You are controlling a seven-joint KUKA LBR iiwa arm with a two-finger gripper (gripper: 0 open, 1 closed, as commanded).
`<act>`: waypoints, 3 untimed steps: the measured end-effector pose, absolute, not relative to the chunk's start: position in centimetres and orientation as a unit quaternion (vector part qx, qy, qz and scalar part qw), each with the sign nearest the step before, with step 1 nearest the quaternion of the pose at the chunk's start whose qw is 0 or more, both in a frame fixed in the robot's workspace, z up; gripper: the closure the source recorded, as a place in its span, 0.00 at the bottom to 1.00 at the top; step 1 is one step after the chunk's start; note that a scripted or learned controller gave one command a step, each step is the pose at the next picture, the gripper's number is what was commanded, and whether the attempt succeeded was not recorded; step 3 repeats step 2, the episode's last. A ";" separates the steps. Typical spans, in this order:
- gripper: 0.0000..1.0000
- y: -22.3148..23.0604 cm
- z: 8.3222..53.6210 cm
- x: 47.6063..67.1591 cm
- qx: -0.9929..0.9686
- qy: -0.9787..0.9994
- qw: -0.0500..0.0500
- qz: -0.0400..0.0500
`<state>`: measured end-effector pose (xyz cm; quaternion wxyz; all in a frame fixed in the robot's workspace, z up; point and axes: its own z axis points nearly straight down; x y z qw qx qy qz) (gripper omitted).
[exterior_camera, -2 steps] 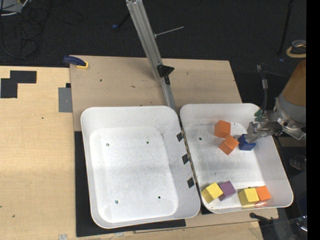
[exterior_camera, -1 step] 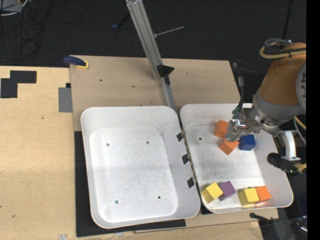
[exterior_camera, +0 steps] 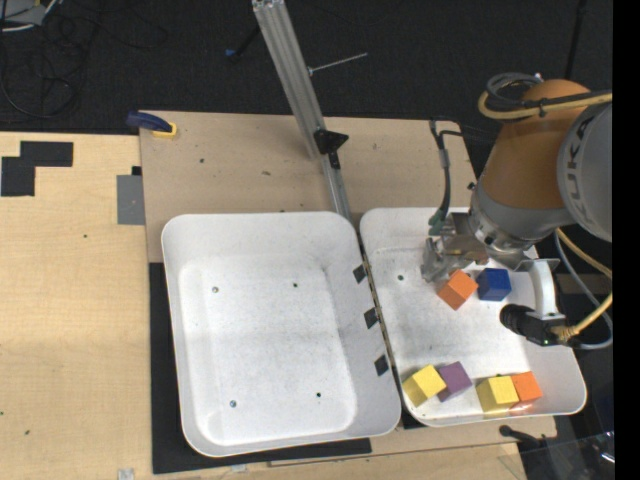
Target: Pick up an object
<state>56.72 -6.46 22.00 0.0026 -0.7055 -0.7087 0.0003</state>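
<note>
Tan wooden table (exterior_camera: 240, 168) against a dark background, carrying two shallow white bins side by side; left bin (exterior_camera: 262, 328) bare white inside, dotted with a few dark specks; right bin (exterior_camera: 410, 318) holding six small blocks; grey arm (exterior_camera: 545, 168) with orange band reaching in from the right, over the right bin's far half; slanted metal rail (exterior_camera: 300, 93) rising from behind the join between the bins; hand (exterior_camera: 442, 258) low over the right bin, finger spread impossible to tell; orange block (exterior_camera: 459, 289) just beside and below the hand, touching or nearly touching it, not visibly between the fingers; blue block (exterior_camera: 493, 284) right beside the orange one; near the front rim, yellow block (exterior_camera: 425, 383) touching purple block (exterior_camera: 455, 377); further right, second yellow block (exterior_camera: 497, 393) touching second orange block (exterior_camera: 525, 386).
</note>
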 end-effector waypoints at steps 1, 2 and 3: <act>1.00 -1.4 23.0 58.5 -0.705 -0.709 0.001 0.000; 1.00 4.6 23.0 58.8 -0.705 -0.709 0.002 0.000; 1.00 4.6 23.0 58.8 -0.705 -0.709 0.002 0.000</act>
